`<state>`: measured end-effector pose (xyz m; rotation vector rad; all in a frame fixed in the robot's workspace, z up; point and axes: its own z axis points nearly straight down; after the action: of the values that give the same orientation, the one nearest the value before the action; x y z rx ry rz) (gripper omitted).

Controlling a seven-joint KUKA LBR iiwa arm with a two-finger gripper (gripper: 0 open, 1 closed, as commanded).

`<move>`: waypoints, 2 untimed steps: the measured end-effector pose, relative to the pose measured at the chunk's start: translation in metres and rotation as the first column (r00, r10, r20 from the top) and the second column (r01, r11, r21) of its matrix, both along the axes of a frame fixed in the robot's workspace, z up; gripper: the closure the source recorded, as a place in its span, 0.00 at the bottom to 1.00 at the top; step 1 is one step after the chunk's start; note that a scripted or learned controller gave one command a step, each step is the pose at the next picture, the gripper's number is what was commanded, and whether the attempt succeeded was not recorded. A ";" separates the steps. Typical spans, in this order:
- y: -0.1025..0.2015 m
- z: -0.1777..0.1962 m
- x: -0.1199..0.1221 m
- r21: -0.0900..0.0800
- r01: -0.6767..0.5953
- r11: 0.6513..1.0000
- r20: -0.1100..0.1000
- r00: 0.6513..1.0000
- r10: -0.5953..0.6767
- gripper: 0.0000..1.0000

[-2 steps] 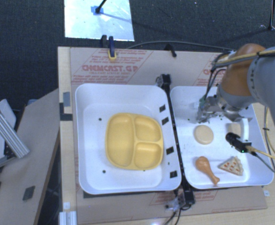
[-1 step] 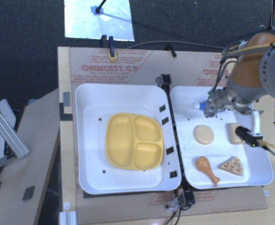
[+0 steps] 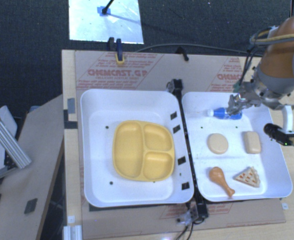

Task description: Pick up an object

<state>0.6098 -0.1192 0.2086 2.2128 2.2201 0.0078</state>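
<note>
Camera view: tool [image 3: 235,107] at blue bottle [image 3: 224,113]

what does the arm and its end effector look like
The arm is bulky and rounded, grey with a broad orange band above the wrist, and a thin dark cable loops beside it. The end effector is a small, metallic grey assembly.
</note>
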 end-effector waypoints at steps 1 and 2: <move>0.000 0.054 0.002 0.000 -0.001 1.000 -0.001 1.000 0.001 1.00; 0.055 0.039 0.009 0.003 -0.006 1.000 -0.007 1.000 0.006 1.00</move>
<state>0.6187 -0.0642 0.2471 2.2110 2.2317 0.0042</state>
